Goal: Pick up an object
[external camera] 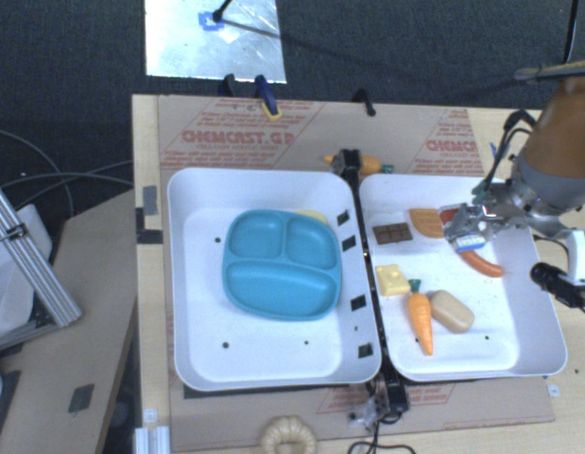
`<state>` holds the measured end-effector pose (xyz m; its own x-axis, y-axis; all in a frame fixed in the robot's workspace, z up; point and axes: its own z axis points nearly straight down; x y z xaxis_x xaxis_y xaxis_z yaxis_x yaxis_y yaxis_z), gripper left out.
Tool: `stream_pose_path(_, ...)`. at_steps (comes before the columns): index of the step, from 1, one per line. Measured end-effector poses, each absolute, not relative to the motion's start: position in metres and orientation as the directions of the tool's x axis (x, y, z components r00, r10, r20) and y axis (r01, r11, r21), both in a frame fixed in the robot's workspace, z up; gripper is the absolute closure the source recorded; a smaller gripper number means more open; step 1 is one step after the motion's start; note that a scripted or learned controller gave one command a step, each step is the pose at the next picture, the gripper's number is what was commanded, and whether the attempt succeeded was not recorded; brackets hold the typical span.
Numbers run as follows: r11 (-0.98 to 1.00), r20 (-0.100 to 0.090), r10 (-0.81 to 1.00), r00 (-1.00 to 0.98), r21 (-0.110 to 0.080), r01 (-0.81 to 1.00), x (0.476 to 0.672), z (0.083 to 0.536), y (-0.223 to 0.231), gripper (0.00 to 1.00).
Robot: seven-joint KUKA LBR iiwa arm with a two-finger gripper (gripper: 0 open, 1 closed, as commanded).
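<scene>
The right bin (533,343) holds several toy foods: a brown chocolate bar (391,234), a round orange cookie (425,222), a yellow cheese wedge (392,279), a carrot (421,322), a beige potato-like lump (453,311) and a red-orange sausage (484,264). My gripper (470,229) is low over the bin's upper right part, between the cookie and the sausage, right above the sausage's upper end. A small blue and red bit shows under it; I cannot make out what it is.
A blue divided plate (283,263) lies in the left bin (193,348), with a yellow item (314,216) peeking out behind it. A black divider (366,272) separates the bins. A beige ring (287,435) lies on the bench front edge.
</scene>
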<state>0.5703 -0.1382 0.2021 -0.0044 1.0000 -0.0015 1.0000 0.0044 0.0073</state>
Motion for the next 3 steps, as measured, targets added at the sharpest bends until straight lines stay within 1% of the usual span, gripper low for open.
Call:
stream_pose_path(1,0.005,0.0,1.0,-0.005,0.003,1.0,0.571,0.225,-0.138,1.0)
stream_pose_path(2,0.009,0.001,1.0,-0.009,0.004,1.0,0.596,0.222,-0.095,1.0)
stream_pose_path(3,0.01,0.001,1.0,-0.01,0.003,1.0,0.612,0.218,-0.034,1.0)
